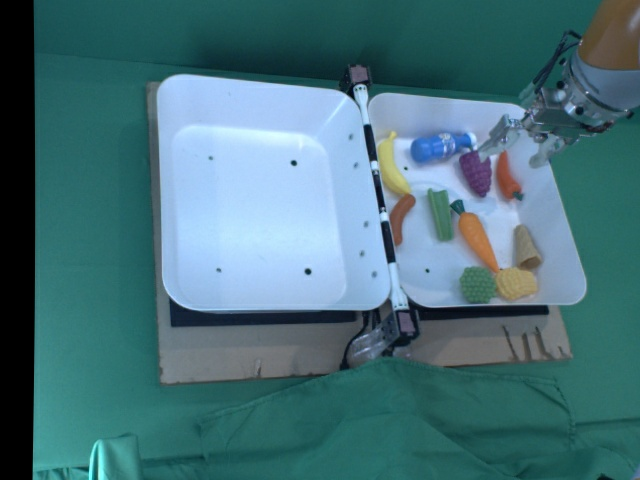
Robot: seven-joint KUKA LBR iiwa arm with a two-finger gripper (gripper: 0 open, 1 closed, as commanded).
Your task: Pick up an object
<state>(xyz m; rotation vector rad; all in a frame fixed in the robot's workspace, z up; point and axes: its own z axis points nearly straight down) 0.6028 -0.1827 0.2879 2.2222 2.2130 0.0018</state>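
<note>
Two shallow, glossy white bins with rounded corners are seen side by side on brown cardboard (pixel 230 363) over a green-draped tabletop (pixel 90 218); the left bin (pixel 190 108) shows small dark holes; toys are scattered in the right bin (pixel 560 258): a smooth yellow banana (pixel 390 165), a blue bottle (pixel 441 146), knobbly purple grapes (pixel 476 173), a ridged orange carrot (pixel 477 236), a green stalk (pixel 440 214), a bumpy green cluster (pixel 477 284), yellow corn (pixel 516 284), a tan cone (pixel 526 247); the metal gripper (pixel 520 140) is poised over the far right part, fingers spread, nothing between them; the arm is cut off by the frame.
</note>
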